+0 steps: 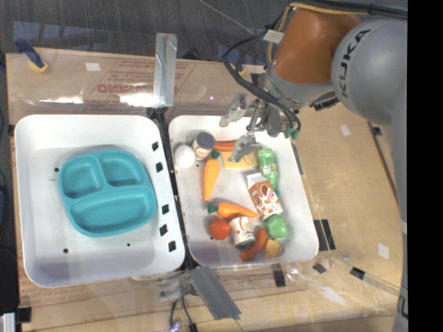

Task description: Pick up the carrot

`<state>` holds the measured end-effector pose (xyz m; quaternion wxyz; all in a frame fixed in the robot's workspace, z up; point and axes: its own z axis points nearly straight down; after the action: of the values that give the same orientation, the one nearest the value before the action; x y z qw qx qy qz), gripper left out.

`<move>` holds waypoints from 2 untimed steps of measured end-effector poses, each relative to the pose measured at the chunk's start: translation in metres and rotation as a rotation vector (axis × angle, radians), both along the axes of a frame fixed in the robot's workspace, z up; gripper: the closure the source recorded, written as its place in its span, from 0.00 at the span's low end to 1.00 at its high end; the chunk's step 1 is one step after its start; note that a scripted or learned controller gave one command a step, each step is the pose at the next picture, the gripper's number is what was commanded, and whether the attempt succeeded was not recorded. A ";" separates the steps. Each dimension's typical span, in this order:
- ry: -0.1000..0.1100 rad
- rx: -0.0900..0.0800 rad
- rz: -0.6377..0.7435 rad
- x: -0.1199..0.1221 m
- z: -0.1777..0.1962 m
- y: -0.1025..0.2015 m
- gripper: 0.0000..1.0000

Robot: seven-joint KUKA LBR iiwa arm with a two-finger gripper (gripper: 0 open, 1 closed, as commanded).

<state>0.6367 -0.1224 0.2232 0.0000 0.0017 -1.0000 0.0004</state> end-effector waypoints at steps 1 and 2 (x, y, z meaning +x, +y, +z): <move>-0.003 0.001 0.087 -0.015 -0.113 0.030 0.00; 0.000 0.001 0.181 -0.085 -0.132 0.009 0.00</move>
<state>0.5521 -0.1133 0.0910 -0.0002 0.0922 -0.9957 -0.0003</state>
